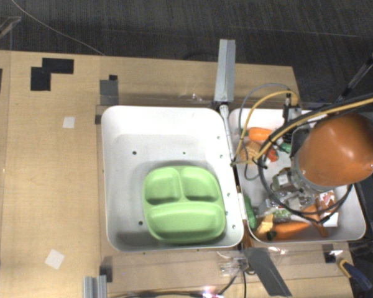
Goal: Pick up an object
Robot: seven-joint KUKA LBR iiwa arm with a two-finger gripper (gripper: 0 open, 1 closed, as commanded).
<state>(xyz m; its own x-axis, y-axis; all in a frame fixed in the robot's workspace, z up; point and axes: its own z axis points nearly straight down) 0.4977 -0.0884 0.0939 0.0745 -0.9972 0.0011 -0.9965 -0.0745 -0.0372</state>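
Left bin [121,166]: green divided tray [183,203]; right bin [354,219]: carrot [292,230], small items; gripper [285,188] lowered there, grip state unclear.

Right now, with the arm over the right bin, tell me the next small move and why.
Probably lift straight up a little. The arm sits low in the right bin, its wrist and cables covering the gripper, so no grasp can be confirmed. Carrots and other small items crowd beneath; rising would show whether anything comes along.

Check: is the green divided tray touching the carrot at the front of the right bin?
Apart. The camera view shows the green divided tray lying in the left bin, with both bins' walls between it and the carrot.
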